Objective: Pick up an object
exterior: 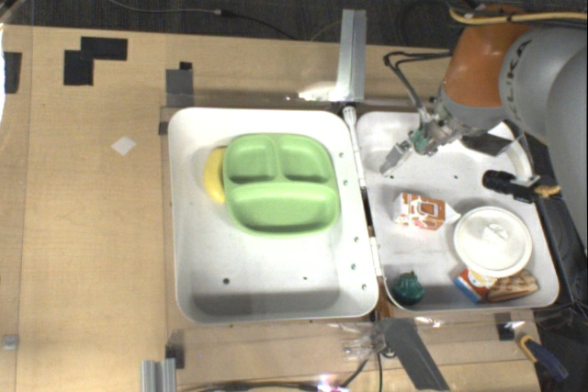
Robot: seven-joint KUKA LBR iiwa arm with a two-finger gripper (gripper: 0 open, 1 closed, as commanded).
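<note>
My gripper [397, 157] hangs over the far left part of the right bin [386, 243], with nothing visibly in it. Below it on the bin floor lies an orange-and-white packet [421, 211]. A white round bowl [493, 240] rests near the right wall, partly on top of an orange and blue box [496, 288]. In the near left corner of that bin sits a small dark green object [407, 288]. The left bin [266, 289] holds a green divided plate [278, 182], and a yellow thing [213, 175] pokes out from under its left edge.
A metal post [352, 55] stands behind the gap between the two bins. The grey arm with its orange band [482, 69] comes in from the upper right. Bare bin floor shows in the near half of the left bin.
</note>
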